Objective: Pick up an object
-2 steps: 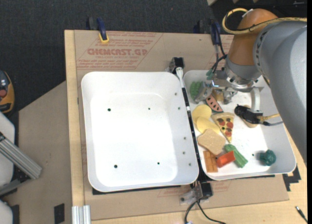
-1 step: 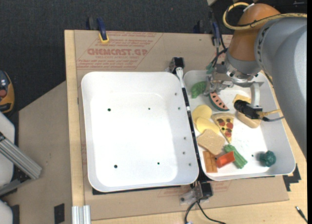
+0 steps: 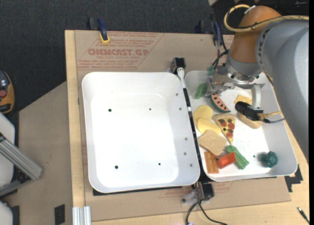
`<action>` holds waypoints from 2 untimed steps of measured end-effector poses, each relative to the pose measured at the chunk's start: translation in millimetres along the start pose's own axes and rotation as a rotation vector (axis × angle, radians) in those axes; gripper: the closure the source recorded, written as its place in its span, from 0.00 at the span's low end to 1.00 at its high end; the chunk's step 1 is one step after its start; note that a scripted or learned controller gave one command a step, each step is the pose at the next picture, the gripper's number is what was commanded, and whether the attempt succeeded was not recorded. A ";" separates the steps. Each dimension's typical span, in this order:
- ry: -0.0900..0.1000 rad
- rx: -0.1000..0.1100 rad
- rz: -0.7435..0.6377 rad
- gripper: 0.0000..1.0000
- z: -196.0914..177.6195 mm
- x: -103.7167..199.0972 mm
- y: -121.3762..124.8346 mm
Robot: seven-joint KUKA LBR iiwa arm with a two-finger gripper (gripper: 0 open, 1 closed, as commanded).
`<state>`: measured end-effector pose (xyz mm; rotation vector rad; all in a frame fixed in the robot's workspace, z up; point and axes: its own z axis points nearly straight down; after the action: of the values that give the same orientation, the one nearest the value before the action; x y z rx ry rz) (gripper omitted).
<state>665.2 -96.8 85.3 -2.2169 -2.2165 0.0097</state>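
Note:
My gripper (image 3: 215,87) hangs low over the far end of the right bin (image 3: 282,143). It is just above a watermelon slice (image 3: 220,103) and right of a small green piece (image 3: 201,90). Nearer the front lie pale yellow pieces (image 3: 202,116), a pizza slice (image 3: 227,125), a slice of toast (image 3: 212,142), a brown strip (image 3: 210,163), an orange-red piece (image 3: 226,160), a green pepper piece (image 3: 240,156) and a dark green ball (image 3: 268,159). I see nothing held in the gripper.
The left bin (image 3: 93,91) sits beside the right one, their rims meeting along a dark divider (image 3: 189,116). The grey arm (image 3: 289,57) covers the right bin's far right corner. Both bins rest on a cardboard sheet (image 3: 122,47).

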 end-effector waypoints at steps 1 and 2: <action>0.000 -0.008 0.001 1.00 -0.2 -2.2 -25.5; 0.000 -0.018 -0.003 1.00 -106.0 27.0 -70.0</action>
<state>596.2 -69.8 192.0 -2.2226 -2.2281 -0.0100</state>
